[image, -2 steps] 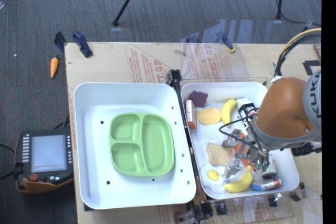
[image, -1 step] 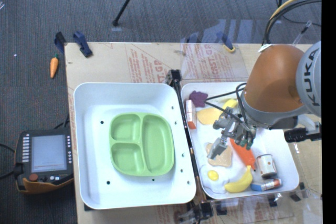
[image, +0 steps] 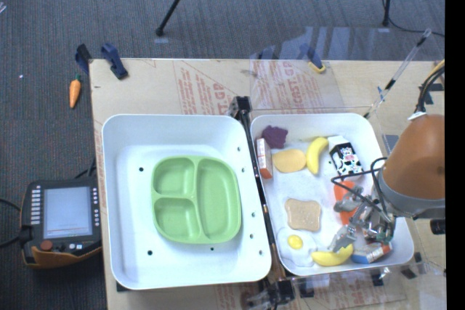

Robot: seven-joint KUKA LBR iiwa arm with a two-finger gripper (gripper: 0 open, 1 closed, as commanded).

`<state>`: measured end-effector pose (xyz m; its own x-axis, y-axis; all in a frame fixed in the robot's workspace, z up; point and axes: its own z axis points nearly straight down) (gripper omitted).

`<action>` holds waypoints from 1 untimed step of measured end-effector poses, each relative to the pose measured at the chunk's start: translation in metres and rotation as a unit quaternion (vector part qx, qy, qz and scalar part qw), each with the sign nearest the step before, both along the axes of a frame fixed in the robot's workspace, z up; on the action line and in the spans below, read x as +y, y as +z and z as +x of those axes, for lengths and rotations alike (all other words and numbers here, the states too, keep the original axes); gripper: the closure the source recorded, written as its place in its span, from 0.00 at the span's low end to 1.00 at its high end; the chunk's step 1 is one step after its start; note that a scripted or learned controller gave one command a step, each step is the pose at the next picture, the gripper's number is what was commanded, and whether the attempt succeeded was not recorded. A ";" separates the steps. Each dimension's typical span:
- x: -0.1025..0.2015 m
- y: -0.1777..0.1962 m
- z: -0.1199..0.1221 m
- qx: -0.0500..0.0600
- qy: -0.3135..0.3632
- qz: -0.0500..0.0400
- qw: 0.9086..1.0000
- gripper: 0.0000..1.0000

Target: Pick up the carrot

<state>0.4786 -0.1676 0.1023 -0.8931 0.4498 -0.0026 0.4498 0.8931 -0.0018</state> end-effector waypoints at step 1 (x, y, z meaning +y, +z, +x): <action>0.005 0.009 0.001 0.000 0.004 0.003 1.000 1.00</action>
